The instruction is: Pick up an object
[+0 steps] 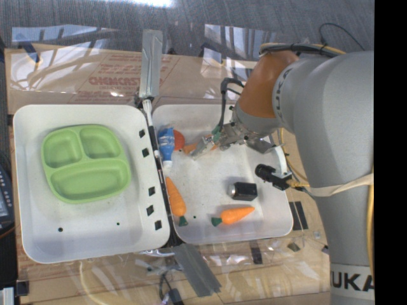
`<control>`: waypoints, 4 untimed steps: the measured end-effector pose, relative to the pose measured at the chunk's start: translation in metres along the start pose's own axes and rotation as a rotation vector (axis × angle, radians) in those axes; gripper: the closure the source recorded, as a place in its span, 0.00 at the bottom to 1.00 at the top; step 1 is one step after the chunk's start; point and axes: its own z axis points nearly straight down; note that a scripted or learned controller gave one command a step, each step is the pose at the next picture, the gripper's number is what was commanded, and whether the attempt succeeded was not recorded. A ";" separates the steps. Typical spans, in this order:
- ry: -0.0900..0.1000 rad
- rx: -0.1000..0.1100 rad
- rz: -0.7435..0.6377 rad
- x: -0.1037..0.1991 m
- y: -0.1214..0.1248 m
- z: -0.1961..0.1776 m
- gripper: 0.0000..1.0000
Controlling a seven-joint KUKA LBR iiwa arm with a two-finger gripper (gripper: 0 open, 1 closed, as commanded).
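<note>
Gripper [213, 140] is hanging low in the right bin [280, 224] by the blue tube [166, 146]; honestly can't tell its state.

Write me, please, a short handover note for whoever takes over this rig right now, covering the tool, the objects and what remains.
Tool: low in the right bin, near its back; whether it is open or shut cannot be told, and no object is visibly held.
Right bin holds: a blue tube at the divider, one carrot along the left wall, another carrot near the front, a small black block in the middle.
Left bin holds a green divided plate.
Done: arm has reached into the bin. Left: a confirmed grasp and lift.
</note>
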 end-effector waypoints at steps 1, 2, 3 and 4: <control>-0.001 0.000 -0.025 0.011 0.039 -0.001 0.00; -0.006 -0.001 -0.004 0.039 0.016 -0.001 0.00; -0.004 0.001 -0.009 0.040 0.016 -0.009 1.00; -0.002 -0.002 -0.025 0.048 0.049 -0.083 1.00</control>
